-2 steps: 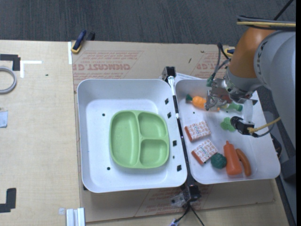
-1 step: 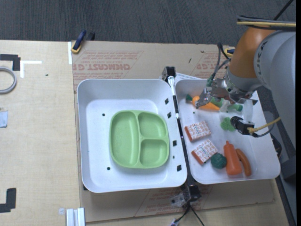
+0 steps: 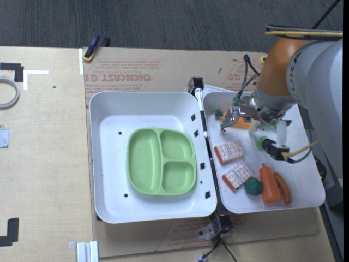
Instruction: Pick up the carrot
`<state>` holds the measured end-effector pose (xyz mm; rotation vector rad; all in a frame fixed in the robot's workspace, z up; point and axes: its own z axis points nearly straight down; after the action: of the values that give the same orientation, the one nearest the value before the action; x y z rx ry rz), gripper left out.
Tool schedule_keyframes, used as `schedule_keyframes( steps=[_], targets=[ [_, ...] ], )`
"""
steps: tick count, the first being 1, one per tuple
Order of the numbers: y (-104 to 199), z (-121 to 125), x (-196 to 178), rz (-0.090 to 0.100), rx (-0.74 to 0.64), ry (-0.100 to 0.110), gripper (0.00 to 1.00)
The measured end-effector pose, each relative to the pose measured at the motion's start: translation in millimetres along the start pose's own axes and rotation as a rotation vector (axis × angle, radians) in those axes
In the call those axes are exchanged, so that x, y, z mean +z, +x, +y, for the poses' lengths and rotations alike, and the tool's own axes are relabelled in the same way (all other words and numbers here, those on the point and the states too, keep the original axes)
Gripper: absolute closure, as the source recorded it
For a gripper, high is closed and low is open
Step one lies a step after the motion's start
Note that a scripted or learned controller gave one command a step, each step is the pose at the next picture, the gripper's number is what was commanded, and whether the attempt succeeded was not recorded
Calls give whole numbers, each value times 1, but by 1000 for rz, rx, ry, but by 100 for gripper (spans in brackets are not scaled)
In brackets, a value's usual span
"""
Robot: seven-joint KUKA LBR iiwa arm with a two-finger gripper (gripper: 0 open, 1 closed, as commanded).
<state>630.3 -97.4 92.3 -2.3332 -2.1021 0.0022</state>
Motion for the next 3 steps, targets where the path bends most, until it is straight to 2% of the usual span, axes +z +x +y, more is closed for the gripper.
schedule_keyframes(
  steps=[1,2,3],
  targets=[
    [-1,0,-10,0,1,0,100],
    [-1,0,-10,0,1,0,0],
    [-1,1,-20,-1,2,-1,100]
  ],
)
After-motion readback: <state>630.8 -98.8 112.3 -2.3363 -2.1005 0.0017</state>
